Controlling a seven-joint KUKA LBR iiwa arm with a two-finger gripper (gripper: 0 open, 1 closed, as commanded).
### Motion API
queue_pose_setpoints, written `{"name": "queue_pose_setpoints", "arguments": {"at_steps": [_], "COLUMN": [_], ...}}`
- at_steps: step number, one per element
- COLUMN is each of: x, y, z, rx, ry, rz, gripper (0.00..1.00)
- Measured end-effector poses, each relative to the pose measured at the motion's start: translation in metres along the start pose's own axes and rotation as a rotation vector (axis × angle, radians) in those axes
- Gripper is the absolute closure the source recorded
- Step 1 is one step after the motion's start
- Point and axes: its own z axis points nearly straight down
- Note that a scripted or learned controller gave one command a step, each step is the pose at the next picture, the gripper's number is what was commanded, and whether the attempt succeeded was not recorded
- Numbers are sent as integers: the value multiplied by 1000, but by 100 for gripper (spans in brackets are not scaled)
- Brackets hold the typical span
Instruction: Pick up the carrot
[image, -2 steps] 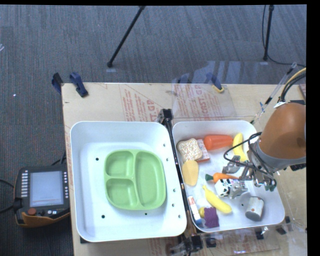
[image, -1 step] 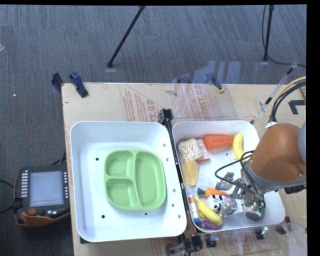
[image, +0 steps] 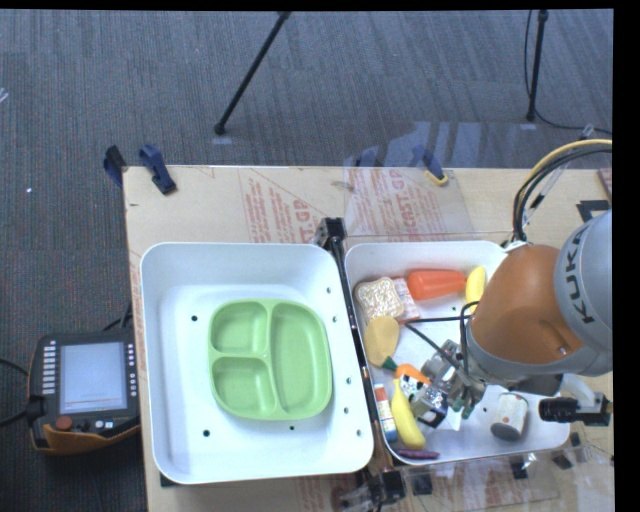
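The carrot (image: 437, 284) is lying on its side in the far part of the right bin (image: 455, 248), its length running left to right, just right of a pale speckled block (image: 381, 296) that it is touching or nearly touching. A small yellow piece (image: 475, 284) is standing just beyond the carrot's right end.

The arm (image: 525, 305), with its orange band showing large, is reaching in from the right and is hanging over the right side of that bin. The gripper (image: 438, 390) is sitting low in the near half of the bin, well apart from the carrot, among a clutter of small things; whether it is open or closed cannot be told.

Beside the gripper, a banana (image: 404, 418) is lying toward the near left, with a round tan piece (image: 381, 339) farther back. A white cup-like thing (image: 510, 415) is resting near the bin's near right corner.

The left bin (image: 170, 300) is holding a green divided plate (image: 270, 358). On the floor left of the table (image: 240, 205), a handheld control pendant (image: 85, 385) is lying with its screen up.
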Motion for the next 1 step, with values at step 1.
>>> {"name": "queue_pose_setpoints", "arguments": {"at_steps": [1], "x": [-56], "y": [44], "z": [4], "rx": [-1], "ry": [17], "rz": [80], "gripper": [100]}}
